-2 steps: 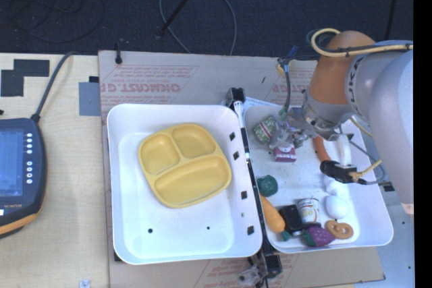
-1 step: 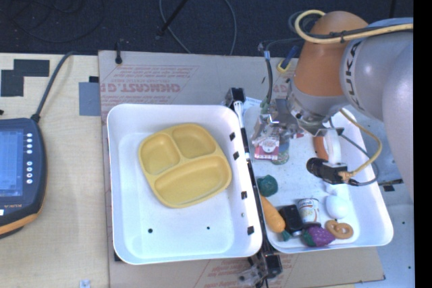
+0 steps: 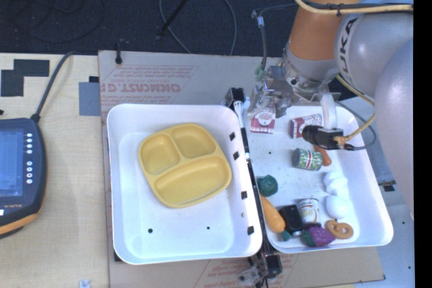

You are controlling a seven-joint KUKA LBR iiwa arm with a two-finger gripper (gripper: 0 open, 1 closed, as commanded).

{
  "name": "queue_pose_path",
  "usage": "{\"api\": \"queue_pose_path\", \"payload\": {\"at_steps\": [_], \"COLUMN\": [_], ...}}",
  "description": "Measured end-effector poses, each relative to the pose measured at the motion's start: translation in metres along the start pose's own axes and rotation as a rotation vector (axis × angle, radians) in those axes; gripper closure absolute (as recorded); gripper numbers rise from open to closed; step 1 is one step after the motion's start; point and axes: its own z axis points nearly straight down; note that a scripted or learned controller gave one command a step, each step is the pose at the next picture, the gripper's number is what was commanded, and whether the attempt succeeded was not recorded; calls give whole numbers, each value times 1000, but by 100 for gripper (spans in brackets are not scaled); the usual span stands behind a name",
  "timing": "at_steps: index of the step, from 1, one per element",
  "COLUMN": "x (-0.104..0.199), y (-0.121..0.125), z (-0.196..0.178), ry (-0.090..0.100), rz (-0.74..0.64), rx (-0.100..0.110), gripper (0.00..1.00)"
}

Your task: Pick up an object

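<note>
Whether the jaws (image 3: 270,99) are parted or closed cannot be told; they hang at the far left corner of the right bin (image 3: 368,165), just above a small red-and-white carton (image 3: 262,122). Right of that carton lies a red packet (image 3: 302,126), then a green-labelled can (image 3: 308,159). Nearer the bin's front sit a green lid (image 3: 267,184), a carrot (image 3: 273,214), another can (image 3: 308,210) and a pretzel (image 3: 339,229). The left bin (image 3: 128,226) holds a yellow divided plate (image 3: 184,163).

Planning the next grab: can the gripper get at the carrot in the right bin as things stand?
Probably yes. The carrot lies near the right bin's left wall with its top uncovered. The gripper is at the bin's far end. A black item beside the carrot crowds one side.
</note>
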Motion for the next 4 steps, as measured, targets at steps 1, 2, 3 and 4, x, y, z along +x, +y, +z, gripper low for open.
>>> {"api": "queue_pose_path", "payload": {"at_steps": [1,2,3,4], "x": [25,22,21,27], "y": [-35,-22,-10,-3], "z": [45,22,32,51], "ry": [1,0,-1,-1], "rz": [1,-1,-2,0], "rx": [14,6,6,8], "gripper": [100,100,100,100]}}
